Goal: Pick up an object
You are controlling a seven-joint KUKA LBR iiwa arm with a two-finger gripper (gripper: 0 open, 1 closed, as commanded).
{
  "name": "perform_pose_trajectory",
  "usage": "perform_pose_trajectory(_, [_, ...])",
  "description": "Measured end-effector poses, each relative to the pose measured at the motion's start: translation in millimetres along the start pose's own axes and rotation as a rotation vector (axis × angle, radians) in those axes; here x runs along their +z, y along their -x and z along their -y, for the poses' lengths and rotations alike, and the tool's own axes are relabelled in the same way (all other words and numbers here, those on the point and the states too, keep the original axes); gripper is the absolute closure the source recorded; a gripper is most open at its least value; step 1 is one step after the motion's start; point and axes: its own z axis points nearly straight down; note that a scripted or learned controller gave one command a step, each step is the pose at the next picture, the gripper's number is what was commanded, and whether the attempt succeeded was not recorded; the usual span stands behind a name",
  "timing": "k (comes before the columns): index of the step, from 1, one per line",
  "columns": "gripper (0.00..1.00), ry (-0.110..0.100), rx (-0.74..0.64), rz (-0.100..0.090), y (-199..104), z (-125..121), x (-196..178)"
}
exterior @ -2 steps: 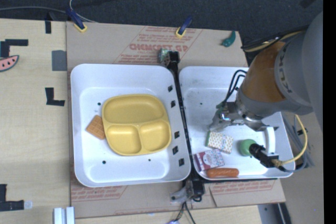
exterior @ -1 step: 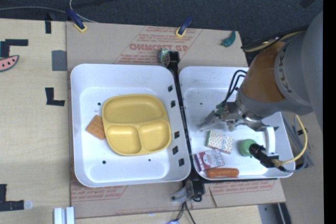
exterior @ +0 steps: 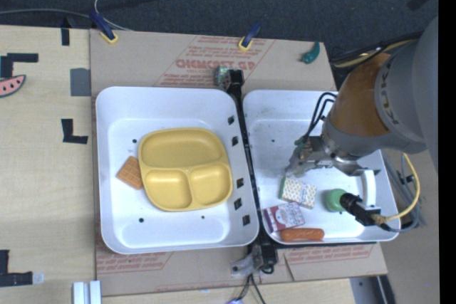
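Observation:
My gripper (exterior: 301, 160) hangs low in the right bin (exterior: 278, 117), near its middle. Just below its tip lies a small square pouch (exterior: 298, 192) with a pale dotted pattern, flat on the bin floor. A round green object (exterior: 332, 199) sits to the right of the pouch. At the front edge lie a red and white packet (exterior: 284, 216) and an orange-red sausage-shaped piece (exterior: 302, 233). Nothing can be seen held at the gripper's tip.
The left bin (exterior: 114, 224) holds a yellow divided plate (exterior: 185, 169) with a tan waffle-like square (exterior: 130, 172) tucked at its left side. A black divider (exterior: 241, 153) runs between the bins. The arm's grey and orange body (exterior: 370, 110) covers the right bin's far right corner.

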Motion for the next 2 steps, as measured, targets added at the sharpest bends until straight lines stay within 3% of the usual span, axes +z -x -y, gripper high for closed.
perform_pose_trajectory(1, [0.0, 0.0, 0.0, 0.0, 0.0, 0.0, 0.1])
perform_pose_trajectory(2, [0.0, 0.02, 0.002, 0.008, 10.9, 37.7, 33.2])
